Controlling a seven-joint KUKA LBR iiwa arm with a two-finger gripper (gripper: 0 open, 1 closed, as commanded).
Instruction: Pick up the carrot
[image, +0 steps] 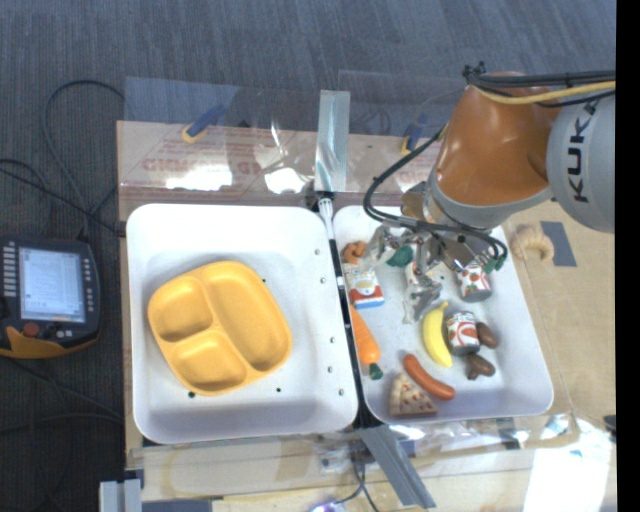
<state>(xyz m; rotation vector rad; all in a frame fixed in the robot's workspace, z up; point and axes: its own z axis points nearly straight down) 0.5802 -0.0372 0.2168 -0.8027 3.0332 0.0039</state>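
The carrot (365, 341) lay against the right bin's (530, 390) left wall as the jaws (425, 270), their opening impossible to tell, hovered nearby, evidently holding nothing.

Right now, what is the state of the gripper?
Gripper: over the right bin, apart from the carrot; open or closed cannot be told.

White capital letters reading "KU", the visible start of a maker's name, run down the grey casing of the robot arm (585, 150) at the right edge. A handheld control pendant (47, 295) at far left shows a lit screen, and small cans (461, 331) carry labels, all too blurred to read.
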